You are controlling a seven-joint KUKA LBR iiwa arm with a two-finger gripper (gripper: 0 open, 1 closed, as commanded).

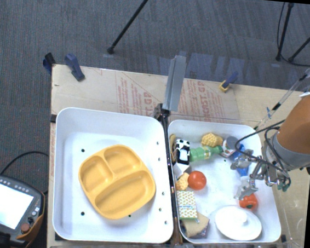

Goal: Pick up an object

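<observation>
A: What sits left of centre?
B: A yellow tray point(117, 181) in the left bin point(65, 139).
A: And right?
B: A tomato point(197, 179) mid-bin, a white lid point(237, 223) lower right. The tool point(249, 187) hangs above an orange toy point(249, 201); its state I cannot tell.

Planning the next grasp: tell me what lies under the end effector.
Under the end effector sits a small orange-red round object on the right white bin's floor. The metal fingers cover its top, so contact is unclear.
</observation>
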